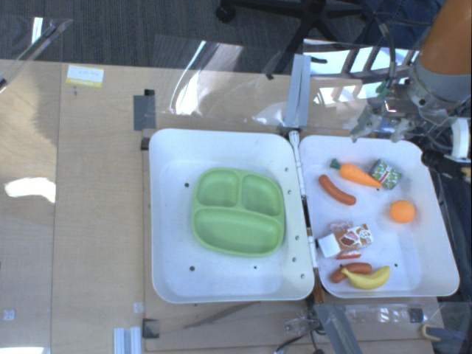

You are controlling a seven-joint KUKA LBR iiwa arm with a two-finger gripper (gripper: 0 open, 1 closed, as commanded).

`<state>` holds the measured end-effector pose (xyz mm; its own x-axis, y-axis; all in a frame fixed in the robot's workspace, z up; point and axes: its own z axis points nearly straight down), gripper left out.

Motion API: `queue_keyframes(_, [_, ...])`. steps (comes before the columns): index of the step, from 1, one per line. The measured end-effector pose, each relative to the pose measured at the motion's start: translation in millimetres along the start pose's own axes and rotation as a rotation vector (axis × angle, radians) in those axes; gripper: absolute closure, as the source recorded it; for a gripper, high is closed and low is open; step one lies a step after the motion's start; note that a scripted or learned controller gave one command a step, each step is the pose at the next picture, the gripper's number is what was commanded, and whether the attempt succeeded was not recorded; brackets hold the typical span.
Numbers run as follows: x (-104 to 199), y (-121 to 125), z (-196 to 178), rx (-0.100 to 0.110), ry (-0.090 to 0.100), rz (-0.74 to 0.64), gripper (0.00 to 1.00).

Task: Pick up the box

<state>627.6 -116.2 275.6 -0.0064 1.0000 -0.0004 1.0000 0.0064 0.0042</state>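
Camera view gives you the gripper (383, 120) above the right bin's (435, 271) far rim (finger spread: cannot tell). The box (351, 237) lies near the banana (369, 276), its printing unreadable.

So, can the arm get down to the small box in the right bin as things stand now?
Probably yes: the small printed cardboard box lies uncovered in the right white bin, with nothing above it. The tool hovers over the bin's far edge.

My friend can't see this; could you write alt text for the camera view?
A robot arm's pincer hovers above the far edge of the right bin, which holds a small box, carrot, sausage, orange and banana. A green divided plate sits in the left bin.
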Motion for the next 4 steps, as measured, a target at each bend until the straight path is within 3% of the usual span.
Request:
queue_keyframes(1, [-61.8, 30.9, 111.5, 0.002, -0.001, -0.029, 0.0])
queue_keyframes(2, [-90.2, 39.8, 183.3, 0.014, 0.004, -0.062, 0.0])
queue_keyframes(3, [-99.6, 39.0, 170.6, 0.011, -0.02, -0.064, 1.0])
queue_keyframes(4, [-88.1, 43.0, 8.0, -0.008, -0.003, 0.093, 1.0])
